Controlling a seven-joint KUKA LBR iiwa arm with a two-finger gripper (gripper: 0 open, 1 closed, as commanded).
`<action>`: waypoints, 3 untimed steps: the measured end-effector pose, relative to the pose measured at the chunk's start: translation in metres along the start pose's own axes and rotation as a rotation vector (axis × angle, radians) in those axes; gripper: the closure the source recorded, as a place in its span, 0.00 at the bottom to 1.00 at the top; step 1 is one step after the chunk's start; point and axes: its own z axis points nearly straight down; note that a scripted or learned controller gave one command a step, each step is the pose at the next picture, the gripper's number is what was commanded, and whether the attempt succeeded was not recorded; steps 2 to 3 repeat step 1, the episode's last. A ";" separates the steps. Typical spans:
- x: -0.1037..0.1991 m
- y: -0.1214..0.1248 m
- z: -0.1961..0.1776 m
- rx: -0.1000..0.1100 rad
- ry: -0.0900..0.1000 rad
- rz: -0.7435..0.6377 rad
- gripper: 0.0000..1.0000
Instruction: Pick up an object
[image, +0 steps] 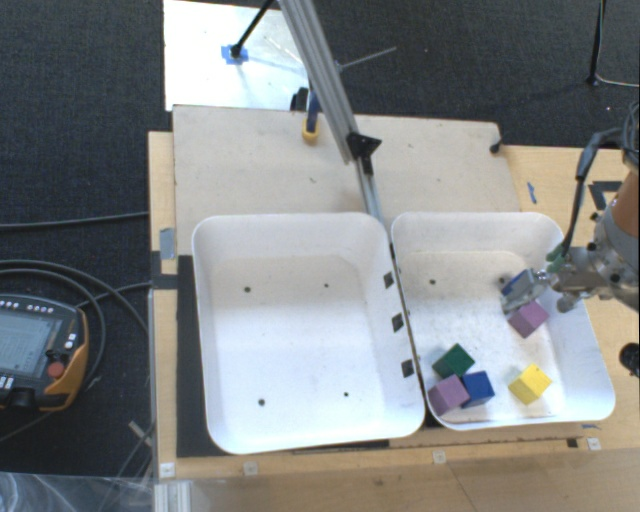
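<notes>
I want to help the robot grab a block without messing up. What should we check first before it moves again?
1. Gripper is over the right bin: ok.
2. A block is close to it: ok, a purple block sits just below it.
3. Block is between the fingers: cannot tell.
4. Nothing is crowding that block: ok, the yellow block and the green block lie apart from it.
5. Bin wall is out of the way: cannot tell.

arm — reaching in from right, wrist low | gripper (524, 297) — fingertips pointing left
</notes>
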 end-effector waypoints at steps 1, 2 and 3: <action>-0.067 -0.005 -0.108 -0.008 -0.006 0.005 0.00; -0.067 -0.005 -0.108 -0.008 -0.006 0.005 0.00; -0.067 -0.005 -0.108 -0.008 -0.006 0.005 0.00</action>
